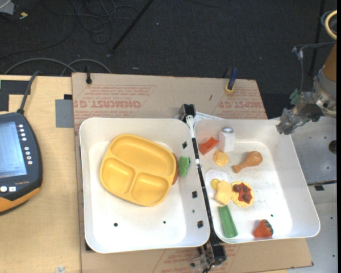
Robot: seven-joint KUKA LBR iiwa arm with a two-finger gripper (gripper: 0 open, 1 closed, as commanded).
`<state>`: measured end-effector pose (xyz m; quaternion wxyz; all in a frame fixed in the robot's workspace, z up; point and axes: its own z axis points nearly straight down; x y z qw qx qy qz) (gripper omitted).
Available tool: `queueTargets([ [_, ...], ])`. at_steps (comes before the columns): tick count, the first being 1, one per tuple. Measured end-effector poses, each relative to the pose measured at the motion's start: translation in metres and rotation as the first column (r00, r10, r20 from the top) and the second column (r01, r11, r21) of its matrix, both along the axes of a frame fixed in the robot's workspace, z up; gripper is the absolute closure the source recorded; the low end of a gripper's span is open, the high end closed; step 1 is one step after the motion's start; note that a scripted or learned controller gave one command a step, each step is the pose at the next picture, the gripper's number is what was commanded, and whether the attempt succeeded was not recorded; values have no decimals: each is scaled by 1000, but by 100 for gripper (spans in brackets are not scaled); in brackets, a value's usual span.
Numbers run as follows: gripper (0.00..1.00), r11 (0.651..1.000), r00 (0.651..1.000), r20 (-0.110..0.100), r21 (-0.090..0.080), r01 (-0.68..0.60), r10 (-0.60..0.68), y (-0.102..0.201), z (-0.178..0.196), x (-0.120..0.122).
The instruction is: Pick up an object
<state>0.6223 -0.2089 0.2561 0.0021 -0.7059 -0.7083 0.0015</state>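
The right bin (290, 169) holds several toy foods: a brown drumstick (249, 161), a red-orange block (208, 146), a small white and grey can (227, 138), a yellow lump (220, 158), a pizza slice (242, 193), a green stick (228, 220) and a red strawberry (263, 228). My gripper (290, 120) hangs over that bin's far right corner, well apart from all of them. I see nothing held in it.
A yellow divided plate (139, 169) lies in the left bin (96, 209), with a small green piece (183, 165) at its right edge by the divider. An orange-rimmed tablet (11, 155) sits on the bench to the left. A blue clip (232, 79) stands at the cardboard's back edge.
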Motion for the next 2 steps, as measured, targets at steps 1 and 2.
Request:
queueTargets([
  [1, 100, 1000, 1000, 17, -7, 5, -5, -7, 163, -37],
  [2, 100, 1000, 1000, -4, 3, -4, 4, 85, 108, -40],
])
